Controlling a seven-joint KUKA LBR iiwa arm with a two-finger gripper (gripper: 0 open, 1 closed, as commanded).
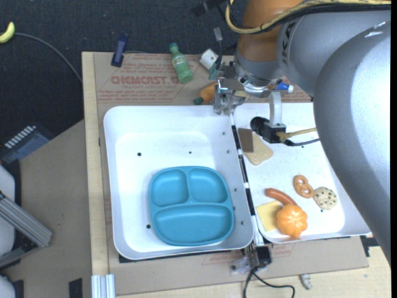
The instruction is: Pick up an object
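Your arm (pixel 335 73) dominates the upper right, grey with the orange band at top. Landmark for these notes: the ridge where the two bins meet.

Left bin (pixel 124 135), just left of the ridge: it holds one thing, a blue three-compartment plate (pixel 191 205), lying flat in the near half, close to the ridge. All three compartments look bare.

Right bin (pixel 291 157), just right of the ridge: a tan slice of bread (pixel 255 149) lies against the ridge at mid-length. Toward the near end, close to the ridge, an orange pumpkin-like fruit (pixel 291 220) sits on a pale yellow cheese slice (pixel 267 215). A hot dog sausage (pixel 280 196) touches the fruit's far side. Further from the ridge lie a pretzel (pixel 302 185) and, just beside it, a speckled cookie (pixel 325 198).

The gripper (pixel 224 99) hangs at the far end of the ridge, over the bins' back rim. You cannot tell from here whether it is spread or pressed together; nothing shows between its tips.

Beyond the bins, on the cardboard: a green bottle (pixel 180 64) and a blue marker (pixel 119 49).
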